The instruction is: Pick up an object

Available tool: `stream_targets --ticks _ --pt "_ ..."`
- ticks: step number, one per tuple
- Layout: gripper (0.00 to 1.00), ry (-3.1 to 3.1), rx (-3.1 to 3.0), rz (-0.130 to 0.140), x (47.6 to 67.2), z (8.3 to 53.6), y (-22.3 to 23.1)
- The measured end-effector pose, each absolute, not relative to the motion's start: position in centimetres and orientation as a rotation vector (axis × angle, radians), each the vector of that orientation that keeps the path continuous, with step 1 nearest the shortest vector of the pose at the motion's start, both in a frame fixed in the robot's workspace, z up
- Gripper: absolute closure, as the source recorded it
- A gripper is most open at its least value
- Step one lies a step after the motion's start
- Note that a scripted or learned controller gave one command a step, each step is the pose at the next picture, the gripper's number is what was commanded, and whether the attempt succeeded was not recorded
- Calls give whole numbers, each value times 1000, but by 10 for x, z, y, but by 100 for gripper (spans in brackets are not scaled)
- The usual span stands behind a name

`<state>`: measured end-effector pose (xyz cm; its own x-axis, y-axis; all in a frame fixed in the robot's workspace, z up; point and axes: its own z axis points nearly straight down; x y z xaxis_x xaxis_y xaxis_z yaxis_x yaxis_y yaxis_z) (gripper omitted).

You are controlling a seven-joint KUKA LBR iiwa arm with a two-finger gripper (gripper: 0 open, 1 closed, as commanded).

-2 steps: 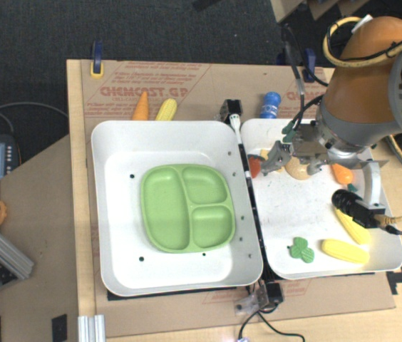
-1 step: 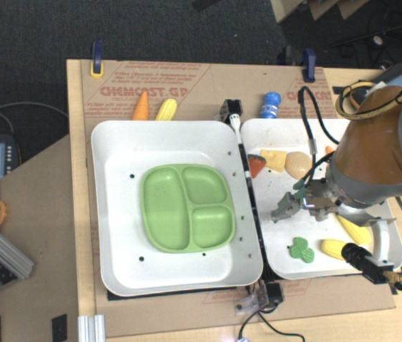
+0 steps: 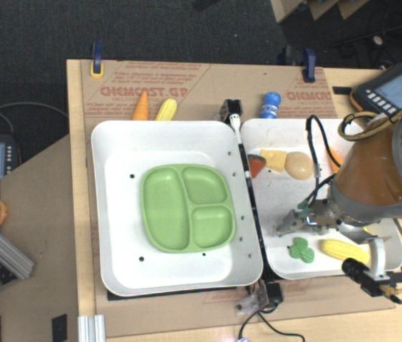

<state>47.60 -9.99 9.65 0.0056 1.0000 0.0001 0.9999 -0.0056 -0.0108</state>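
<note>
Nearest the camera, in the right bin (image 3: 279, 266), a green toy piece (image 3: 301, 250) and a yellow corn cob (image 3: 343, 249) lie on the floor, just beside each other and untouched. Directly behind them the end effector (image 3: 291, 223) sits low over the bin floor, its fingers slightly parted with nothing between them; no grasp is evident. Judgement: the pick is not yet accomplished, and the closing and lifting remain. Further back in the same bin lie a tan egg-shaped item (image 3: 299, 166), a pale yellow wedge (image 3: 274, 160) and a red piece (image 3: 256, 166), all well apart from the end effector. The left bin (image 3: 115, 191) holds a green divided plate (image 3: 187, 206). On the bench (image 3: 80, 191) beyond the bins rest a carrot (image 3: 140, 106), a banana (image 3: 167, 109) and a blue bottle (image 3: 270, 105).
</note>
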Motion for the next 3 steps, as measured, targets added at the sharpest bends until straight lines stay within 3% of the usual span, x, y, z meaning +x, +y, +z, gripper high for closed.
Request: stream_targets --ticks 1,2,3 --pt "0 -2228 -2224 -3 553 84 -120" --pt "100 -2223 -2227 -2 550 95 -120" --pt "100 -2238 -2224 -18 592 221 -86"
